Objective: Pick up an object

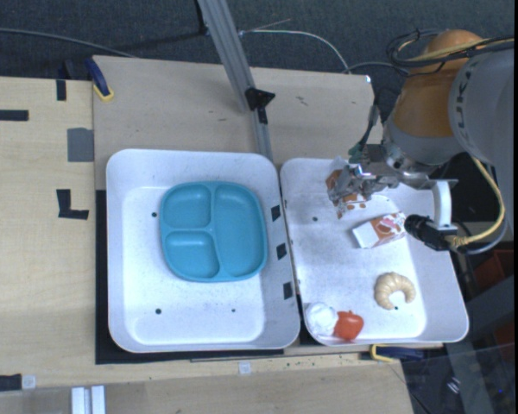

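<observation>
My gripper (349,182) hangs over the far left part of the right bin (440,317). Directly under it lies a small brown and orange packet (352,200), partly hidden by the gripper. A white and orange carton (380,229) lies just right of and nearer than the packet. A tan croissant (394,289) rests further forward. At the bin's near left corner lies a red tomato-like piece (350,324) against a white lump (322,317).
The left bin (129,317) holds a blue divided plate (214,231). A grey metal pole (229,41) slants in from the top to the bins' shared far edge. Black cables (479,231) loop beside the arm on the right.
</observation>
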### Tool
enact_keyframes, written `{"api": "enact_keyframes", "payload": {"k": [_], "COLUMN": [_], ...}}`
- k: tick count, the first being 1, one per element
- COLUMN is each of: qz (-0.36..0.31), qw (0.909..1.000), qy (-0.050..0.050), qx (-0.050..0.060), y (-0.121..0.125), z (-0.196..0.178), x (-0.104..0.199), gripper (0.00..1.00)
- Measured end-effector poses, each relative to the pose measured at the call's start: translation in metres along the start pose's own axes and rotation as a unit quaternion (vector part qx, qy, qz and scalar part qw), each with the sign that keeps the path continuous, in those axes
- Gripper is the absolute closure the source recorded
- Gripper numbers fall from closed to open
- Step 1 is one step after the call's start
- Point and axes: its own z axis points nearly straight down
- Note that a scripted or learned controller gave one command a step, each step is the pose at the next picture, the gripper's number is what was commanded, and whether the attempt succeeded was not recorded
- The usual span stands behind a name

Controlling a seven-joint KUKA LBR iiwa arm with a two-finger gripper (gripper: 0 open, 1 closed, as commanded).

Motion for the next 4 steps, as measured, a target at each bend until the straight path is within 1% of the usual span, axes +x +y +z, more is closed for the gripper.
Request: {"api": "enact_keyframes", "payload": {"k": [1, 2, 4], "qz": [0.000, -0.002, -0.003], "qw": [1.0000, 1.0000, 1.0000], "qy": [0.000, 0.001, 0.001], "qx": [0.001, 0.003, 0.003], "y": [0.001, -0.019, -0.053], "z": [-0.029, -0.037, -0.044], "x": [0.001, 0.045, 0.157], "gripper": [1.00, 1.00, 1.00]}}
